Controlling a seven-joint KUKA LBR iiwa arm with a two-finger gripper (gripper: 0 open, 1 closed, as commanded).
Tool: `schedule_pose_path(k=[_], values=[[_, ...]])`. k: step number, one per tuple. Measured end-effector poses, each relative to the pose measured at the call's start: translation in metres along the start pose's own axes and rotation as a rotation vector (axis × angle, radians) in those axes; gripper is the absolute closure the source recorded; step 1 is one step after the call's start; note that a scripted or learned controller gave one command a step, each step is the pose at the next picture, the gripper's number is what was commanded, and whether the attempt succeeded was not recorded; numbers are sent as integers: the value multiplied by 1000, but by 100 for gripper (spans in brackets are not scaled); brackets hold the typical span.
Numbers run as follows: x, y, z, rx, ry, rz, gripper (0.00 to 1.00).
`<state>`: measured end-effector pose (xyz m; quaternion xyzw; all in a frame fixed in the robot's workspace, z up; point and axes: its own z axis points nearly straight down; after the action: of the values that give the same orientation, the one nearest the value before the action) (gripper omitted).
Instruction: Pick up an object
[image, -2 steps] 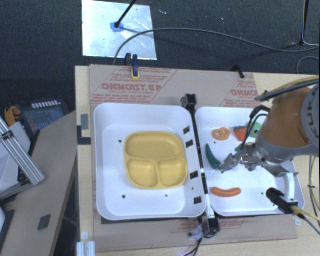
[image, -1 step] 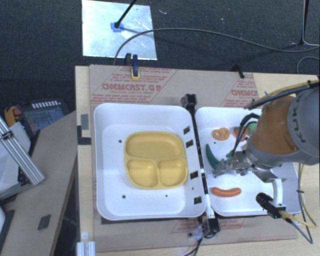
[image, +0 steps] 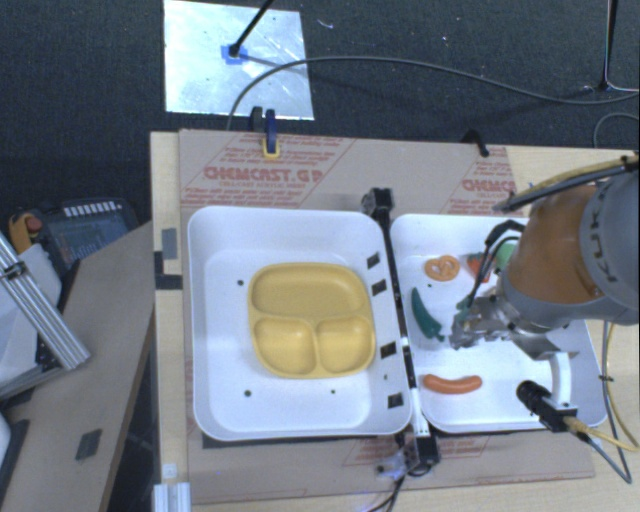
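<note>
Just left of jaws (image: 466, 330), green pepper (image: 425, 313).

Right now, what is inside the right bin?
The right bin holds a green piece, an orange slice and a sausage; the arm covers its far-right part.

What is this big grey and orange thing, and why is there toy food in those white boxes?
It is a robot arm that reaches in from the right. A camera above the bench looks down on two white bins. The left bin holds a yellow divided tray. In the right bin lie a toy sausage, a dark green piece and an orange round piece. The arm's gripper hangs over the right bin, near the green piece. Its job is to pick something up; I cannot see anything held.
</note>
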<state>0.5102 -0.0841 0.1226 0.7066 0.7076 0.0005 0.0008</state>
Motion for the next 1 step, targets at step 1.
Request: schedule_pose_path(k=[1], values=[[-6,5,-45,-4,-1,-2,100]])
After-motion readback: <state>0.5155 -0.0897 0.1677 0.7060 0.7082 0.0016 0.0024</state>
